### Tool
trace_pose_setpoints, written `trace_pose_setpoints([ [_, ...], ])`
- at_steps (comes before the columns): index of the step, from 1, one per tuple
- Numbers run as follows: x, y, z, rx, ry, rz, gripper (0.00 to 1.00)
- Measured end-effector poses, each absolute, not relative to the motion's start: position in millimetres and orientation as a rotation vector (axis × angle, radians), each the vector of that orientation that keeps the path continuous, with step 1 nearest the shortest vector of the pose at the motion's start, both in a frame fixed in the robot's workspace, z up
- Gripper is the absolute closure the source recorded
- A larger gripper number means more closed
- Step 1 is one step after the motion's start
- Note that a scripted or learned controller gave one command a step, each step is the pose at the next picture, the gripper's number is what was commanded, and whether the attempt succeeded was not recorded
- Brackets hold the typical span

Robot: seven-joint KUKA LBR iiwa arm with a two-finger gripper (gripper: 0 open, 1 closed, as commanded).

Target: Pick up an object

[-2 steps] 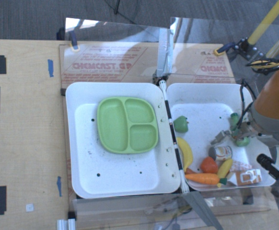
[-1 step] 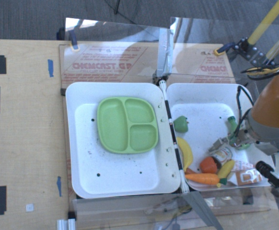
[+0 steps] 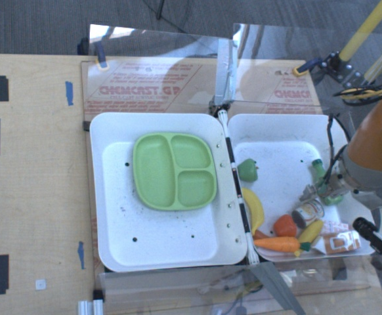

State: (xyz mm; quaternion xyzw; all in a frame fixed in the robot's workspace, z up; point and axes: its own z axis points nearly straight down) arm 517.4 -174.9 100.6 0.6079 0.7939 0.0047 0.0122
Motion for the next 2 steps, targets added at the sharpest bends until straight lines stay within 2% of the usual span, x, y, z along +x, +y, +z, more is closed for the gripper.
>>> trace_pose_setpoints([
  [1,534.9,-159,196,1.978,2.439,0.000,1.00],
  [2,485.2,-185,211,2.122,2.321,-0.002,1.00],
])
